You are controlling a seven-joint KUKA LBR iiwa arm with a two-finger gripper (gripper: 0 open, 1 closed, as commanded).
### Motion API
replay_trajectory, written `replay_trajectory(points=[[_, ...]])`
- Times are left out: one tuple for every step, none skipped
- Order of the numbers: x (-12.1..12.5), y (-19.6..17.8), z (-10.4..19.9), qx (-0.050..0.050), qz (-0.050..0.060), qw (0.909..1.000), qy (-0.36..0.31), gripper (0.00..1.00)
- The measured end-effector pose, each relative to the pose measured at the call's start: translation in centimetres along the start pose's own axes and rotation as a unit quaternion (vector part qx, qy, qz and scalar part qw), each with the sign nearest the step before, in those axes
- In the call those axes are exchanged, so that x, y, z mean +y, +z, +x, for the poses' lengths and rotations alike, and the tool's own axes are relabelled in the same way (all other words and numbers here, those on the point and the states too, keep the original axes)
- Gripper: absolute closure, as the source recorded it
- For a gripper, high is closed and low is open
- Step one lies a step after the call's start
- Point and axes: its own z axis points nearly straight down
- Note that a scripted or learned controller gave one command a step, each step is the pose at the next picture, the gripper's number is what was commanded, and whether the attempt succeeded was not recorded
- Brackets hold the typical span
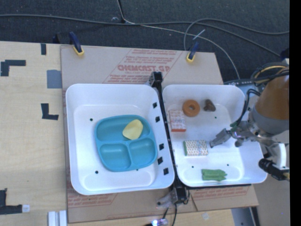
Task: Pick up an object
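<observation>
The right bin [235,94] holds a brown ring [191,108], a small dark brown lump [209,105], a red-and-white packet [177,120], a white dotted block [195,148] and a green item [214,174]. My gripper [220,139] hangs low over the right bin's middle, just right of the dotted block and apart from it. I see nothing held in it. The grey arm with its orange band [274,100] comes in from the right.
The left bin [75,126] carries a blue divided plate [108,154] with a yellow piece [132,129] in its upper section. A black divider [162,126] runs between the bins. Two clamps [76,45] pin the cardboard at the back.
</observation>
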Motion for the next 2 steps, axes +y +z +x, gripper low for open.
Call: replay_trajectory(points=[[0.1,5.0,0.0,0.000,-0.004,1.0000,0.000,0.00],[0.3,3.7,0.1,-0.001,-0.006,1.0000,-0.001,1.00]])
